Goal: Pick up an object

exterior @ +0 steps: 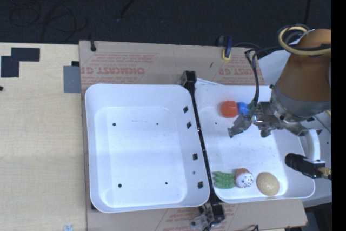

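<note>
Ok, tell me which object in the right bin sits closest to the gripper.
The blue object, right beside the gripper and touching the orange one. The green piece, the spotted ball and the tan egg lie along the bin's near edge.

Orange object (228, 109) (right bin, resting).

Two shallow white bins, side by side: left bin (100, 97), right bin (281, 192).

Loose objects, five in all:
- one orange-red piece (228, 109)
- one small blue piece (243, 108) just beside it
- one green item (223, 179)
- one white ball with red spots (244, 178)
- one tan egg-shaped object (267, 183)
</note>
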{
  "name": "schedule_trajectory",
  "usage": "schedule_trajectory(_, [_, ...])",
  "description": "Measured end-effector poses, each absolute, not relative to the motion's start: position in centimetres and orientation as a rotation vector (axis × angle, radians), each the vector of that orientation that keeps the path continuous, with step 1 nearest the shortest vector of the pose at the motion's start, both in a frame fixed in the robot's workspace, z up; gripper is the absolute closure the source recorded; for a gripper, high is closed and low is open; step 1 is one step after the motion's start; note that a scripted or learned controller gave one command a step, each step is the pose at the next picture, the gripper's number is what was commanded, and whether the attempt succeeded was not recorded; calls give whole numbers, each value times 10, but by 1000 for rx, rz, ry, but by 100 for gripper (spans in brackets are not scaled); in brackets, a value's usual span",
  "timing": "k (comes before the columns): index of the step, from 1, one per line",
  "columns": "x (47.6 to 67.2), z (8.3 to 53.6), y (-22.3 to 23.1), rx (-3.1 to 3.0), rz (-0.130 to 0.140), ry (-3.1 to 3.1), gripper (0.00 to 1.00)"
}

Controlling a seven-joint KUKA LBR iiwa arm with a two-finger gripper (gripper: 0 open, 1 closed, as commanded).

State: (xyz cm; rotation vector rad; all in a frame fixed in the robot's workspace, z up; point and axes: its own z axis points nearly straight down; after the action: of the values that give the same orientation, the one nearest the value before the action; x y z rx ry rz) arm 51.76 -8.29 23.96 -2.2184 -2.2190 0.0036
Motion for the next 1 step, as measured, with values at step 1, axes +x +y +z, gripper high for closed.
schedule_trajectory(1, [561, 145, -155, -2224, 6, -2215, 0])
